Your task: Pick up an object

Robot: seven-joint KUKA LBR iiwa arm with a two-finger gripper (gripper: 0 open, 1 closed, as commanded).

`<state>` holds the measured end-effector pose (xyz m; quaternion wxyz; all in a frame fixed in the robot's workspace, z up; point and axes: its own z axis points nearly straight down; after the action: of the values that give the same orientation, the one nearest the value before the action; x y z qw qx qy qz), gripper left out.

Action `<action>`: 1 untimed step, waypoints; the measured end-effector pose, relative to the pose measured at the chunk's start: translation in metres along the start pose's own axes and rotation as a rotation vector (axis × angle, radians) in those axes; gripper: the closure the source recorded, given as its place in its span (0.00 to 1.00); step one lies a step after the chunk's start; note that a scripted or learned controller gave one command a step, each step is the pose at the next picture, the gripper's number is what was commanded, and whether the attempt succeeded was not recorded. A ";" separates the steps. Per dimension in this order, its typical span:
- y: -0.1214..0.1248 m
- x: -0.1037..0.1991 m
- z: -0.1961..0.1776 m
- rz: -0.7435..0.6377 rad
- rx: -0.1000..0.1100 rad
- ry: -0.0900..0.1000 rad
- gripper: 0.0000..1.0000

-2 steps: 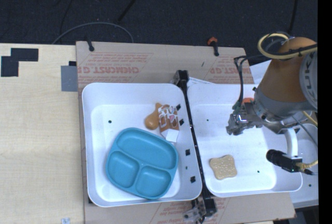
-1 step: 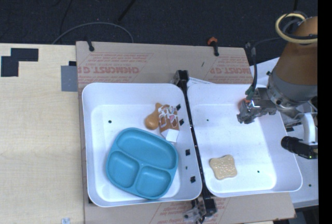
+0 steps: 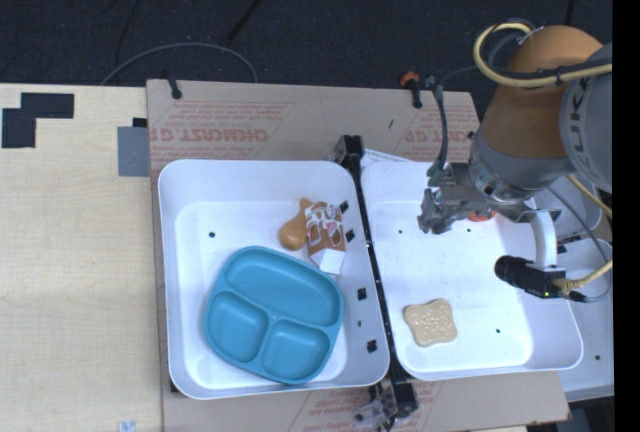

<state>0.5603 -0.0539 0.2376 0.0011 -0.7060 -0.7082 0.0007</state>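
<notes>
While the two white bins sit side by side on the tabletop (image 3: 80, 250), the left bin (image 3: 185, 220) holds a blue divided plate (image 3: 272, 314) and, just beyond it near the divider, a small brown and white toy (image 3: 315, 226) whose shape is hard to read. In the right bin (image 3: 560, 345) a tan cracker-like piece (image 3: 431, 322) lies near the front. The gripper (image 3: 440, 210) hangs over the right bin's back part, well apart from the piece; nothing sits between its parts, and I cannot tell how it is set.
</notes>
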 end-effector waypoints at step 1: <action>0.013 0.046 0.012 0.002 0.000 -0.001 1.00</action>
<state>0.5727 -0.0083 0.2254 0.0009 -0.7066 -0.7076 0.0011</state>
